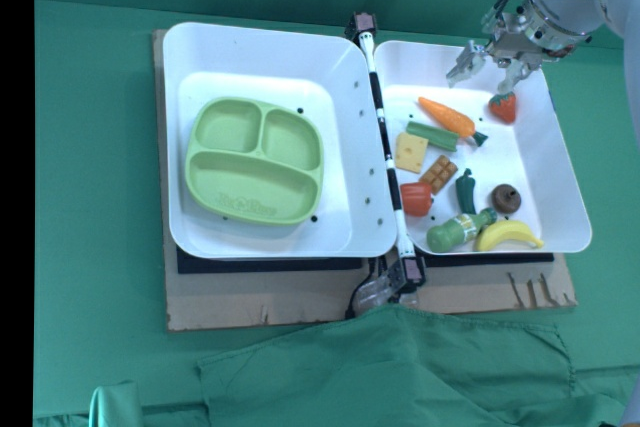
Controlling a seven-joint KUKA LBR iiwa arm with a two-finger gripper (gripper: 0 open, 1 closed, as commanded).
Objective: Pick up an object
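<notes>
Strawberry (pixel 503 107), a small glossy red plastic one, sat at about 2 o'clock in the right bin (pixel 560 185), near the far wall. The gripper (pixel 490 68) hung over that corner, spread wide and pinching nothing, wrist tilted in from 1 o'clock. Smooth tapered carrot (pixel 447 117) lay just at the strawberry's 9 o'clock, bare white floor between them
</notes>
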